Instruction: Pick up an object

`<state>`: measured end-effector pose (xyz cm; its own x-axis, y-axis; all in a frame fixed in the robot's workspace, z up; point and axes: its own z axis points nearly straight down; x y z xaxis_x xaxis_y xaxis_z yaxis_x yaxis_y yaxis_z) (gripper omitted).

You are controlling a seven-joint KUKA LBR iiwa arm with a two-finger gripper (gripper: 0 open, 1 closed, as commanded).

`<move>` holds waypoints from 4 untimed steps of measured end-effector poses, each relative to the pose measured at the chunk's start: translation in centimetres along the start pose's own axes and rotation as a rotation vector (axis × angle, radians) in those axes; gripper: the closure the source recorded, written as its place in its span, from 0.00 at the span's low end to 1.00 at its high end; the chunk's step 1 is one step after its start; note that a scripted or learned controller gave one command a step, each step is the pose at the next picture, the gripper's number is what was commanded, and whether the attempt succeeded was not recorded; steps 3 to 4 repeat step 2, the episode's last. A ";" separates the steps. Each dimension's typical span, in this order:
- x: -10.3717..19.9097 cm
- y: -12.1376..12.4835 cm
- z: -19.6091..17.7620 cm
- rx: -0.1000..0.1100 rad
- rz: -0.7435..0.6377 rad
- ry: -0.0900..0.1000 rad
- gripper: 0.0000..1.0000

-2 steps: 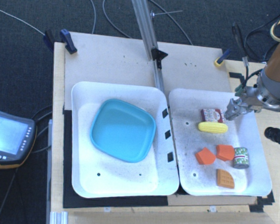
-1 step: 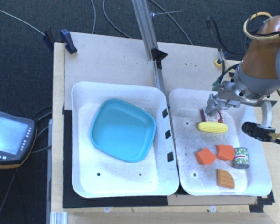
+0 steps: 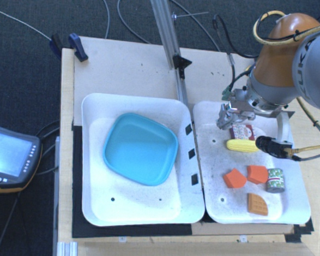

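Corn, a small yellow plastic cob (image 3: 242,145), is lying on its side in the far half of the right shallow white bin (image 3: 294,208), with a red-and-white packet (image 3: 242,130) touching it on the far side. Directly above that packet the metal gripper (image 3: 229,117) is hanging from the grey arm with its orange band (image 3: 283,48); whether it is released or clenched cannot be told, and nothing is showing between its tips. Nearer in the same bin, an orange block (image 3: 234,178) and a red-orange block (image 3: 258,174) are sitting just beside each other, a small patterned can (image 3: 275,180) is touching the latter's right side, and an orange wedge (image 3: 257,204) is lying nearest of all. A light blue square plate (image 3: 141,148) is resting in the left white bin (image 3: 96,106). Both bins are sitting on the pale desk (image 3: 126,67).
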<state>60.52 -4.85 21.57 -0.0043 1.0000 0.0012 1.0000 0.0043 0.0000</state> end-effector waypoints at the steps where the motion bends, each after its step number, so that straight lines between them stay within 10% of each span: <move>1: 4.8 0.9 -1.5 -0.002 0.000 0.000 1.00; 2: 9.7 2.5 -2.2 -0.001 0.000 0.000 1.00; 4: 9.7 2.5 -2.2 -0.001 0.000 0.000 1.00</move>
